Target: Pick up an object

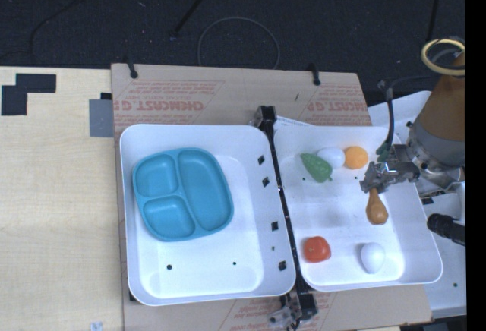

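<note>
My gripper hangs over the right side of the right bin. Directly below it, and touching or nearly touching it, lies a brown pear-shaped object; whether it is held I cannot tell. Farther back in the same bin sit an orange ball, a white rounded object and a green object. Near the bin's front edge rest a red tomato-like object and a white egg.
A blue divided plate lies in the left bin. The arm comes in over the right bin's right rim. A raised divider separates the two bins. Cables run across the dark floor behind the bench.
</note>
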Robot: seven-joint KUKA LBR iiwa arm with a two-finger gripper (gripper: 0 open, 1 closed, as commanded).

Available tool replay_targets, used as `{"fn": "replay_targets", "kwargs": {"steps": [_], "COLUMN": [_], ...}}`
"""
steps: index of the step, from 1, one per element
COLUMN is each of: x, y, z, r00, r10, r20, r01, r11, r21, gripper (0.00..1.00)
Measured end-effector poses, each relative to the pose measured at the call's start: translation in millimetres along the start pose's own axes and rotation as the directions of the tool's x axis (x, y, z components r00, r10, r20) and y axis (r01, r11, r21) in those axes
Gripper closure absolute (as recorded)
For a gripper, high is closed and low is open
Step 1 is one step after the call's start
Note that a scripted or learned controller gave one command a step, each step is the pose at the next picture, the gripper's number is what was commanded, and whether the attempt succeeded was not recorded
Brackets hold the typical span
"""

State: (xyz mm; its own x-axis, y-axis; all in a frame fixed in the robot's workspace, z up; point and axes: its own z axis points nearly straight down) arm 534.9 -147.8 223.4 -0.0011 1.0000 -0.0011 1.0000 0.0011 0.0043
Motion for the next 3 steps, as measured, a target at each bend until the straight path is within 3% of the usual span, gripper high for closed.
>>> {"fn": "replay_targets", "kwargs": {"steps": [1, 3], "x": [-1, 108], "y": [1, -3], "z": [-47, -26], "r00": [1.0, 1.0], "r10": [0.0, -0.003], "r20": [0.0, -0.004], "r01": [0.0, 0.003], "r11": [1.0, 1.0], "r21": [0.002, 0.009], "gripper": [1.0, 1.0]}}
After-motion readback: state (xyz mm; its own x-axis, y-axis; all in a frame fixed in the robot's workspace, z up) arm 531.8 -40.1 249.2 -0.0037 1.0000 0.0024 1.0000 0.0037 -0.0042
